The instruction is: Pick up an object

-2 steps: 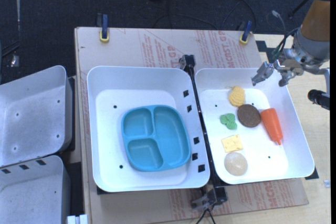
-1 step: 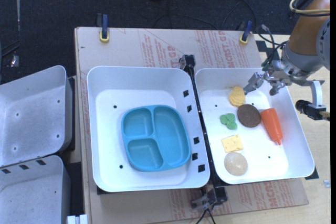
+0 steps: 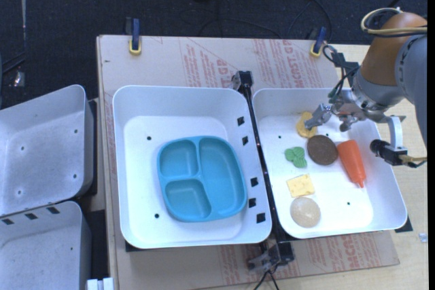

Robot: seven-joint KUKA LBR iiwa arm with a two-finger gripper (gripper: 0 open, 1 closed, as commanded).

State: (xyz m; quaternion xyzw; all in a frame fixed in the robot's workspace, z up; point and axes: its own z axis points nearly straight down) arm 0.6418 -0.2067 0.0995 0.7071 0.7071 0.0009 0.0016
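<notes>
- Right, camera view: we see the pincer hanging over the back of the right bin, fingers spread, nothing between them. So released, no grasp yet.
- Candidate objects all sit in that right bin: yellow piece just beside the near fingertip, brown disc just in front of it, orange carrot to the disc's right, green piece to its left, yellow square and pale round item further forward.
- Left bin holds a blue divided tray, well apart from the arm. We'd not expect it to matter.
- Risk 1: yellow piece and brown disc look to be touching or nearly so. Closing there could catch both, or push one under the other. We can't tell from this slant whether they overlap.
- Risk 2: yellow piece, disc and square look flat. Fingers may skate over the top and clamp on air if descent stops short.
- Risk 3: yellow piece lies near the bin's back wall. A finger could hit the wall or rim on the way down and skew the grasp.
- Risk 4: carrot looks rounded and tapered. Gripped off-centre, it could squirt out or roll.
- Risk 5: pale round item could roll when nudged.
- Risk 6: bins merely rest on the worktop; a hard push down could shift one.
- Our call: the carrot across its middle is the safest pick, being the tallest target.
</notes>
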